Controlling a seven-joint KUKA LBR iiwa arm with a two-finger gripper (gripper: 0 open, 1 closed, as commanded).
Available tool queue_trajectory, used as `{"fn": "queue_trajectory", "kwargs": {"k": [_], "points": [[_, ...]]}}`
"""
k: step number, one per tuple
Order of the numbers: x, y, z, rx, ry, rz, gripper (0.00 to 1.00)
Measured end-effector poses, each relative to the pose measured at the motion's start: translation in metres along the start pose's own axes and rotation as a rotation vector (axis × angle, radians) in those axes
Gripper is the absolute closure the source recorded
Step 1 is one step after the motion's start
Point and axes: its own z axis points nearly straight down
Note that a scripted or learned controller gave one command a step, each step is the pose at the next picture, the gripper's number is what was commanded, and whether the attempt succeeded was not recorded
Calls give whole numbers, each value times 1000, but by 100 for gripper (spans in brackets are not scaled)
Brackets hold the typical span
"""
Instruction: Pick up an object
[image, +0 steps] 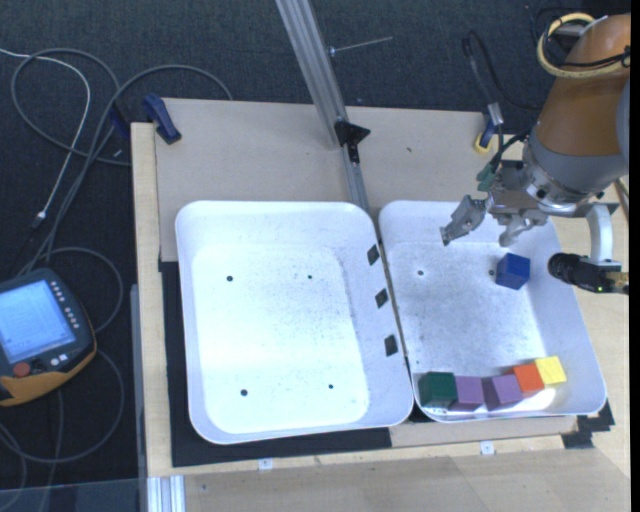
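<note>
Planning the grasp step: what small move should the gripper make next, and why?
Probably shift the gripper toward the blue cube and then lower. The fingers look spread with nothing between them, above the right bin. The blue cube sits alone just beside them, while the other cubes are crowded along the bin's near edge.

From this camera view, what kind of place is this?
Probably a robot lab or test bench: a robot arm reaches over two white bins, coloured blocks lie in one bin, and a teach pendant sits on the floor.
</note>
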Motion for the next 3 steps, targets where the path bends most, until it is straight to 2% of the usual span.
{"fn": "queue_trajectory", "kwargs": {"k": [1,2,3], "points": [[-83,-27,-7,2,-3,8,0],[-126,-58,57,7,0,6,0],[-122,-55,53,-1,-1,0,0]]}}
